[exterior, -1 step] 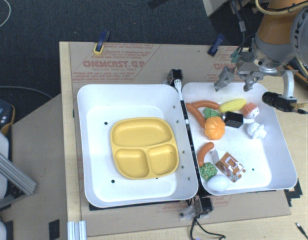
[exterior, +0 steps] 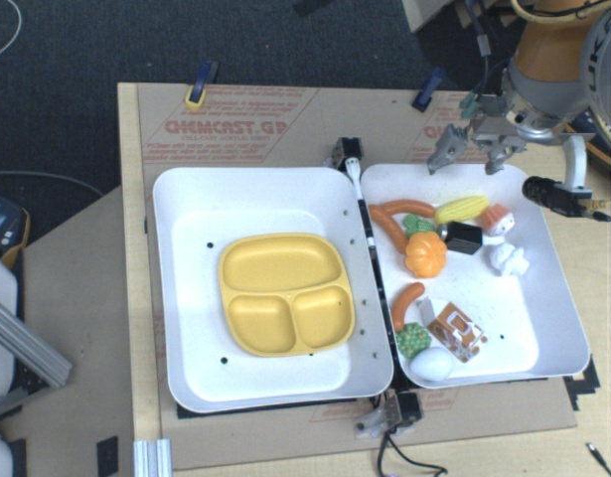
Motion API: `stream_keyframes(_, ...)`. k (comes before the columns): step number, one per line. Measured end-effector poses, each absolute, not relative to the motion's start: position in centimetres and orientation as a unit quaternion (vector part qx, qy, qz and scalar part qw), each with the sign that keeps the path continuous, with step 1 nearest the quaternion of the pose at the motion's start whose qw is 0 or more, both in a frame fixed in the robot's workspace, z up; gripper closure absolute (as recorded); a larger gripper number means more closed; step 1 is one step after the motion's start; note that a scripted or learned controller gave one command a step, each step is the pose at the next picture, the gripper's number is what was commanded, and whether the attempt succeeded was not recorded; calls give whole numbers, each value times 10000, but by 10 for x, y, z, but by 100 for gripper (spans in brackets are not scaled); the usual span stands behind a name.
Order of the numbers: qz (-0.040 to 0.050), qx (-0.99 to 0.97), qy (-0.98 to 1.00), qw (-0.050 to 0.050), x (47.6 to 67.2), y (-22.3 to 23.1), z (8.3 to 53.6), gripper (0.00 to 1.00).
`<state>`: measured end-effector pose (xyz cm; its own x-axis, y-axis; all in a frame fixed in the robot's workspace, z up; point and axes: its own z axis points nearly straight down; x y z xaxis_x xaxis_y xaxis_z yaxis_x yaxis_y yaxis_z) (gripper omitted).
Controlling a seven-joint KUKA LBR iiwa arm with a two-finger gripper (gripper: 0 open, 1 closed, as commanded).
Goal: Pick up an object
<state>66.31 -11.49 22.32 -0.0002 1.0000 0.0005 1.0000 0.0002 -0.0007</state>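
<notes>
My gripper (exterior: 467, 161) hangs open over the far rim of the right bin (exterior: 558, 306), with nothing between its fingers. Just below it in that bin lie a yellow corn cob (exterior: 462, 208), a curved orange sausage (exterior: 399, 211), a green piece (exterior: 419, 225), an orange pumpkin (exterior: 425, 253) and a black block (exterior: 464, 238). A white and orange figure (exterior: 498, 221) and a white lump (exterior: 510, 260) sit to the right of them. Nearer the front are a second sausage (exterior: 406, 304), a broccoli (exterior: 412, 340), a brown and white waffle piece (exterior: 456, 330) and a white egg (exterior: 431, 366).
The left bin (exterior: 181, 266) holds a yellow divided plate (exterior: 285, 291). A black clip (exterior: 348, 153) sits where the two bins meet at the back. The arm's black handle (exterior: 555, 195) juts over the right bin's far right corner.
</notes>
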Motion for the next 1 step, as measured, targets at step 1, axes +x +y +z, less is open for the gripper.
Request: stream_keyframes(1, 21, -7063, -7079, 30, 668, -111, 161, 0)
